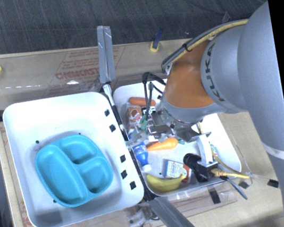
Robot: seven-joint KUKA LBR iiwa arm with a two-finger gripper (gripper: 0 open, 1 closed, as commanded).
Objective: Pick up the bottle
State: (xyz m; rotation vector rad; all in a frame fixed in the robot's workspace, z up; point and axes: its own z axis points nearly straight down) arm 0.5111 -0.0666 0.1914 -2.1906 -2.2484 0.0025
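Pincer [154, 123] hangs over right bin [228, 144], near its left wall; finger state cannot be told. Bottle [141, 156] lies against same wall beside carrot [163, 145], above banana [164, 182]. Best approach: descend straight, straddle bottle body, avoid carrot.

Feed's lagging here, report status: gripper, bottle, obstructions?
Gripper low over right bin. Bottle lying by divider. Carrot, banana crowd it.

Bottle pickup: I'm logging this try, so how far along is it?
Done: the arm has reached over the right bin. In hand: nothing visibly gripped. Left: the bottle lies in that bin beside the carrot, above the banana.
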